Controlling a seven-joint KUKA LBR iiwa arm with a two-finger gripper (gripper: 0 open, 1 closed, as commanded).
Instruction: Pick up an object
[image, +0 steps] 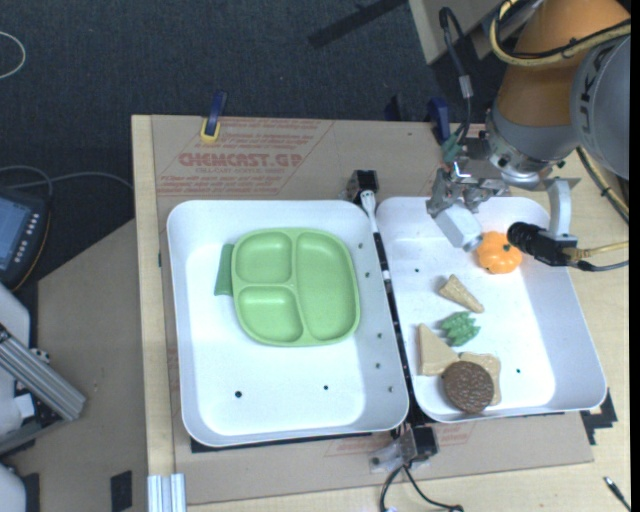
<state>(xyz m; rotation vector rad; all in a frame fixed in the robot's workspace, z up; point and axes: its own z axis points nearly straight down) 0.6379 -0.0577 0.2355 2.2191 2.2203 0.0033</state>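
Two bins on the bench: near in the right bin (570, 330) sits a brown cookie (468, 386), then tan wedges, a green sprig (460, 327), and far back an orange fruit (498, 252) just beside the hand (458, 222), grip unreadable. Left bin (200, 330) carries a green divided plate (296, 286).

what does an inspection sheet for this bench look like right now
surface: two white bins side by side, left bin and right bin, on a cardboard sheet
job's things: orange toy, tan wedge, green piece, tan slice and brown round cookie in the right bin
clutter: green divided plate in the left bin
grippers: gripper over the right bin's far end, beside the orange toy
cables: black cable by the arm
surroundings: dark carpet
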